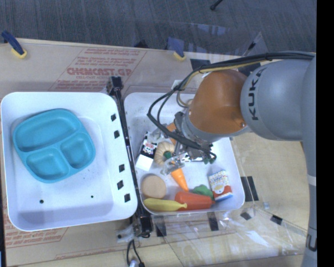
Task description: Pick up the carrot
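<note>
Grey and bulky, the KUKA arm (pixel 278 99) reached in from the right of the camera view and bent down over the right-hand white bin (pixel 234 166), its orange band (pixel 218 102) sitting just above the wrist and black cables looping off its left side. The wrist pointed steeply downward, so the two-finger gripper (pixel 175 159) hung low inside the bin, near its middle. Whether the fingers stood apart or together could not be told; the wrist and the clutter below hid them.

Just under the gripper, and a little toward the near edge, lay the small orange carrot (pixel 180 178), its narrow end pointing up at the gripper tip and seeming to touch or nearly touch it. Nothing showed it gripped between the fingers.

Around the carrot sat other toy foods: a round tan disc-shaped piece (pixel 153 186) to its left, a yellow banana (pixel 164 204) along the bin's near wall, a red pepper-like piece with a green top (pixel 195 199) just beside and below the carrot, and a small white can with a red and blue label (pixel 220 184) to the right. A pale ridged object (pixel 163 150) lay left of the gripper.

In the left-hand white bin (pixel 22 204) rested a blue three-compartment plastic plate (pixel 53 143), well apart from the arm.
</note>
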Controlling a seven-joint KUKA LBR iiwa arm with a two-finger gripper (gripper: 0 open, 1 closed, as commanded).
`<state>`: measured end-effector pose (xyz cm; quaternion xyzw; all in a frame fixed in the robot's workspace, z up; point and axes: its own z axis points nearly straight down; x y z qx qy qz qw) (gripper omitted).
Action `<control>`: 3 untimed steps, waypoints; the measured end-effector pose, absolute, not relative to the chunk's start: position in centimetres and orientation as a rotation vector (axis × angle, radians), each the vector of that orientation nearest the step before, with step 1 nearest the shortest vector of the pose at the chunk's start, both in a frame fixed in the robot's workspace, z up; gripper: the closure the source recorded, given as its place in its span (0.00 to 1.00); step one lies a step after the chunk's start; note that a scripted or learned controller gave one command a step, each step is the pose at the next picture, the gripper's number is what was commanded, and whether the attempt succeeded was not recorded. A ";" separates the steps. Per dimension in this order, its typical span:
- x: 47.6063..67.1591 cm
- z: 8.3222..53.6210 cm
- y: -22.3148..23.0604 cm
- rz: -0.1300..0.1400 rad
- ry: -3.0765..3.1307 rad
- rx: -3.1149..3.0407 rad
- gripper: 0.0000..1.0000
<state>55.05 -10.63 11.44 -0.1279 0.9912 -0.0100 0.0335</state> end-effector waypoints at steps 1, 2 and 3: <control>51.4 11.4 -10.5 -0.021 3.052 -0.298 0.00; 52.0 10.6 -13.9 -0.012 3.106 0.052 0.00; 47.8 9.2 -15.8 0.001 3.134 0.227 0.00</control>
